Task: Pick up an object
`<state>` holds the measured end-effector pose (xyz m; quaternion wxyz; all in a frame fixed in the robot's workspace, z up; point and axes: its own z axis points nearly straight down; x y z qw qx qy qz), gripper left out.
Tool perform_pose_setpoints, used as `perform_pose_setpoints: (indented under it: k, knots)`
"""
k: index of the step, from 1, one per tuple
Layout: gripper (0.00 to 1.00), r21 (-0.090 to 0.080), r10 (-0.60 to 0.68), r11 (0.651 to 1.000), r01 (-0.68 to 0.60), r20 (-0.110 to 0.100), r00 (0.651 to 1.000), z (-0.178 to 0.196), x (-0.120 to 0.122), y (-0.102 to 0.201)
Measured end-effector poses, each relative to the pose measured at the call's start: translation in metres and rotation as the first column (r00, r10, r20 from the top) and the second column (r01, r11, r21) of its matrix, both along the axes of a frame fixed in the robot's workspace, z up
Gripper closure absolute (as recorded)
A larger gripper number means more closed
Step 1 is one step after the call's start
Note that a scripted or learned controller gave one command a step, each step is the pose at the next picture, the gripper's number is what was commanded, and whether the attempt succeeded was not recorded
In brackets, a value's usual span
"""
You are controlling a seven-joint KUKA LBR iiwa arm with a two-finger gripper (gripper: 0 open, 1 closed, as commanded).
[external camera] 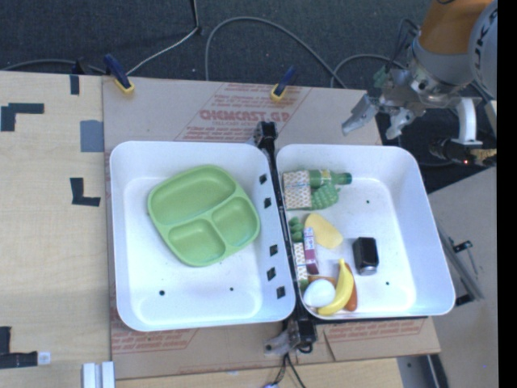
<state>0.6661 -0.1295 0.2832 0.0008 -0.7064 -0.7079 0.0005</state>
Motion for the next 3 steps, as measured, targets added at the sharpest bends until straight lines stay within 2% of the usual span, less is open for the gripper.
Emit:
perform_pose_setpoints:
  k: [1, 2, 3]
  knots:
    - [0.00, 0.000, -0.001, 1.000, 0.001, -0.003, 1.000, -0.148, -0.009, 0.026]
    - [0.00, -0.008, -0.004, 1.000, 0.004, 0.003, 1.000, -0.178, 0.001, 0.025]
    - [0.00, -0.009, -0.005, 1.000, 0.005, 0.002, 1.000, -0.180, 0.002, 0.025]
